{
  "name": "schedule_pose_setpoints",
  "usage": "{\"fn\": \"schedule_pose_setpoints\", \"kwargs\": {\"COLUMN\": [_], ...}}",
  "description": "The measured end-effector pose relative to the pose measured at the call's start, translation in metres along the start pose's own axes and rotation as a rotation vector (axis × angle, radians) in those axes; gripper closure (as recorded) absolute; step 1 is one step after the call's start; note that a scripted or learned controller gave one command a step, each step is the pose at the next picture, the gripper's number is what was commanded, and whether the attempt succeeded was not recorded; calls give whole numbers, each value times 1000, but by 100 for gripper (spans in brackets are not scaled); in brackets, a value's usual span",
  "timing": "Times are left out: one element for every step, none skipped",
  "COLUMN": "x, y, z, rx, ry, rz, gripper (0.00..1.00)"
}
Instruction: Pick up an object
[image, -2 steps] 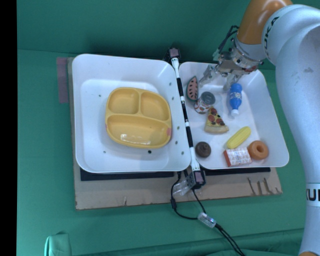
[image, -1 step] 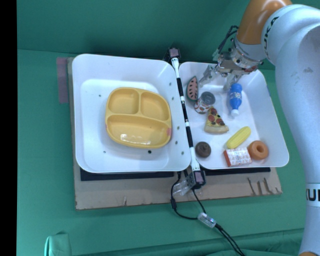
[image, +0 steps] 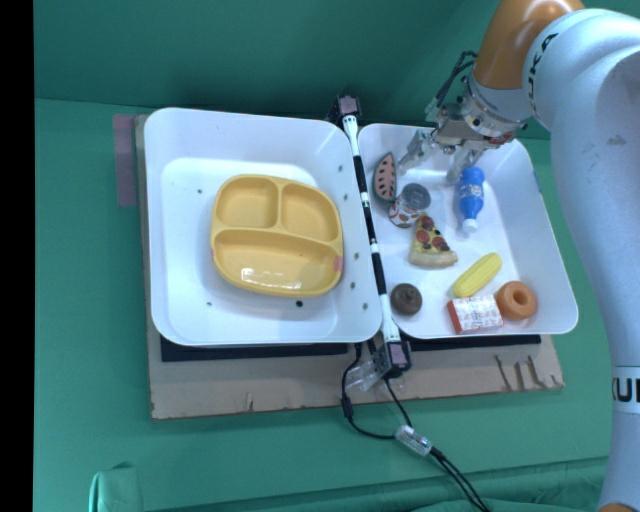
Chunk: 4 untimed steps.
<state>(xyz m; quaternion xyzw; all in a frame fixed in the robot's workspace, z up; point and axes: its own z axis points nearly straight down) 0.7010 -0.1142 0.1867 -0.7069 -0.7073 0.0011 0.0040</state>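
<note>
Two shallow white bins: one at frame left (image: 180, 300), one at right (image: 545, 290). One yellow three-compartment plastic plate (image: 277, 235). One watermelon slice (image: 385, 172), one grey round can (image: 415, 196), one blue-capped bottle (image: 469, 198), one pizza slice (image: 432, 243), one corn cob (image: 477, 274), one chocolate doughnut (image: 406, 298), one orange doughnut (image: 516, 300), one red-labelled can (image: 475, 314).

A yellow three-compartment plastic plate (image: 276, 236) lies in the white left bin (image: 175, 140). The white right bin (image: 545, 290) holds a red-and-green watermelon slice (image: 385, 174), a blue bottle with a white label (image: 469, 198), a pizza slice with red dots (image: 431, 242), a yellow corn cob (image: 477, 274), a brown chocolate doughnut (image: 406, 298) and an orange doughnut (image: 516, 300).
</note>
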Motion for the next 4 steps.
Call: {"fn": "schedule_pose_setpoints", "kwargs": {"x": [9, 9, 7, -1], "y": [-1, -1, -1, 0], "z": [0, 0, 0, 0], "rx": [-2, -1, -1, 0], "ry": [-17, -15, -11, 3], "rz": [7, 5, 3, -3], "gripper": [0, 0, 0, 0]}}
